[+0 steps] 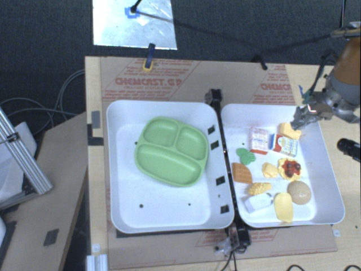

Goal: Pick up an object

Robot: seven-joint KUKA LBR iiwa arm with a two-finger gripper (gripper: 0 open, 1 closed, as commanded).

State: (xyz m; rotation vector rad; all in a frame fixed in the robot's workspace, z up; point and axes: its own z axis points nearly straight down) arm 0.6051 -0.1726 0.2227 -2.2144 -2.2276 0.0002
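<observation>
Yellow wedge beside carton

I see two white bins of smooth, slightly glossy plastic. The left bin holds a green divided plate, matt plastic. Right of that plate, the right bin holds small plastic-looking toy foods. Beneath lies matt brown cardboard; behind it, a shiny metallic sheet.

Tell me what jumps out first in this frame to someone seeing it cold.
The green divided plate lying alone in the left bin. Next, the clutter of small toy foods in the right bin, with the gripper at that bin's far right corner.
</observation>
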